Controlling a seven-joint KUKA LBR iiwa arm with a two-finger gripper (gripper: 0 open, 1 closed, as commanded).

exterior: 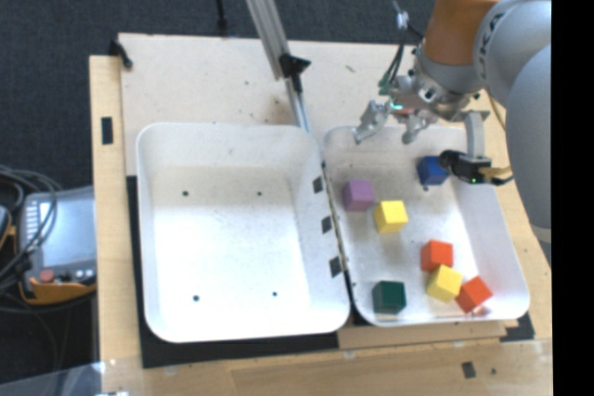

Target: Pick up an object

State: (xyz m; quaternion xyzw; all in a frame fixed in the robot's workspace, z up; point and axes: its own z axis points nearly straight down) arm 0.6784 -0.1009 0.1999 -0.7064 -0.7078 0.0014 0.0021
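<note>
Down at the near edge, the light wooden bench [278,376] is carrying both shallow white plastic bins. Going left to right: a grey control pendant with orange trim [51,241] is sitting off the bench at the far left, next to some cables. Then the left white bin [158,227] is lying with just dark specks on its floor. A slanted silver metal rail [264,14] is rising from behind it toward the far side.

The right white bin [506,241] is holding all the blocks. A dark green cube [389,296] is sitting at the near left corner, a purple cube [358,193] farther back, and a yellow cube [391,215] just beside the purple one. Toward the near right, an orange cube [437,254], a second yellow cube [445,282] and a red-orange cube [474,293] are bunching close together. A blue cube [431,170] is resting alone near the far right side.

The two-finger gripper [392,125] is hovering over the bin's far edge with its fingers spread apart and nothing between them, well left of the blue cube.
</note>
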